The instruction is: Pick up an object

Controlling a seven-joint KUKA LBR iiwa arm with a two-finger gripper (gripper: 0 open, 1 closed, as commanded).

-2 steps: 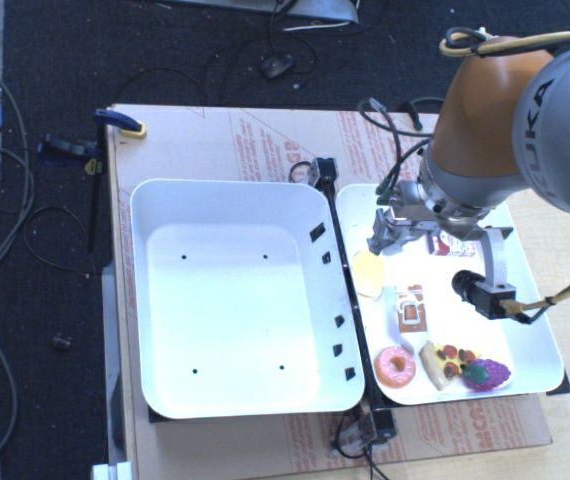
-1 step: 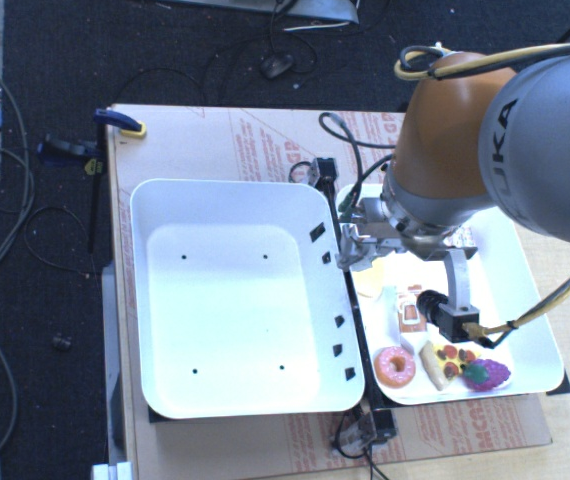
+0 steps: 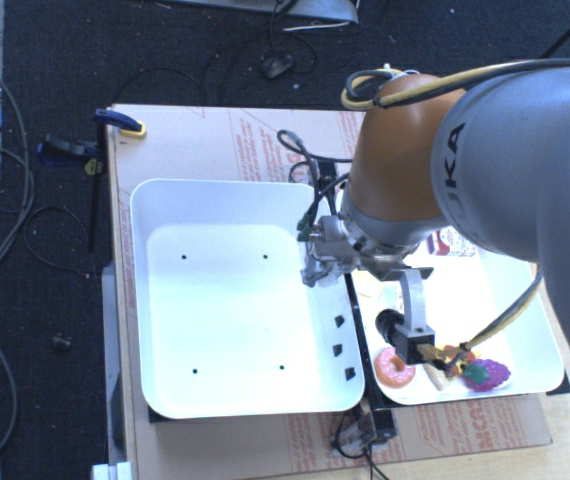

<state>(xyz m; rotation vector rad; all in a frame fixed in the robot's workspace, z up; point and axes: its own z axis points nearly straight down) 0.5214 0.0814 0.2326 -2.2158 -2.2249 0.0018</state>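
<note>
Pink ring toy (image 3: 396, 368), kind of a doughnut, sat at the near edge of the right bin (image 3: 527, 336), close to the wall it shares with the other bin. Just to the right of it was a purple grape bunch (image 3: 487, 373) with a bit of green on it, also by the near rim, with some small orange bits between the two that I couldn't identify. Nothing had been picked up as far as I could see.

The left bin (image 3: 137, 268) was beside it, bare white floor with a few dark dots. The gripper (image 3: 318, 266) hung over the rims where the two bins meet, about halfway back, well apart from the toys. Honestly couldn't tell whether it was open or closed. The arm (image 3: 485, 158) covered most of the right bin's far half.

Further back, a blue clamp (image 3: 119, 121) sat on the far left corner of the bench (image 3: 215, 138), and beyond that were loose cables (image 3: 5, 198) on dark floor.
</note>
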